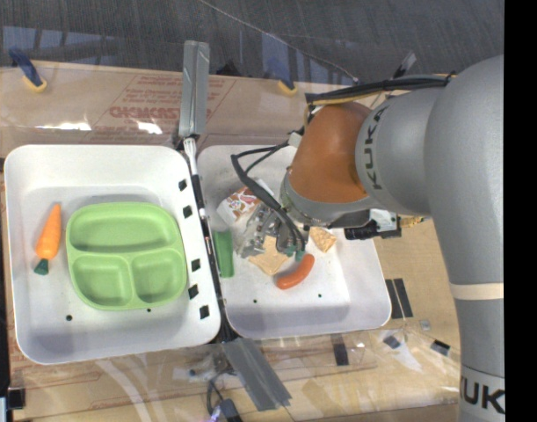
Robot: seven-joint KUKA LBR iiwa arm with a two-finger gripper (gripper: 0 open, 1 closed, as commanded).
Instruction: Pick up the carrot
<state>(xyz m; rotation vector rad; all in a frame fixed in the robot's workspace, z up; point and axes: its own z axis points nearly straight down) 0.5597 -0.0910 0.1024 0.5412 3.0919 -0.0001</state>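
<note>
Orange carrot (47, 236) is way over in the left bin (22, 323), lying at about 9 o'clock from the green tray (125, 253), just beside its rim, green tip pointing toward 6. Meanwhile your end effector (270, 234) is down in the right bin (369, 301), sitting in a little pile of stuff: a cracker-ish tan piece (269, 261), a reddish sausage (294, 272) at roughly 5 o'clock from it, and a printed packet (241, 204) up around 11. I honestly cannot tell whether its fingers are apart or together, the wrist and cables cover too much.

So the big risk, as I read it: you're in the wrong bin. If it closes where it is now, it'll likely come up with the cracker or the sausage, and that sausage is close enough in colour and shape to the carrot that it could get mistaken for it.

Second thing to watch: to reach the carrot the arm has to cross the divider (200, 227) between the bins and go over the tray. Travel too low and you could clip the divider or shove the tray into the carrot.

Third: the carrot sits close to the bin's left wall, so a finger could land on the wall or tray rim and just roll it away.
</note>
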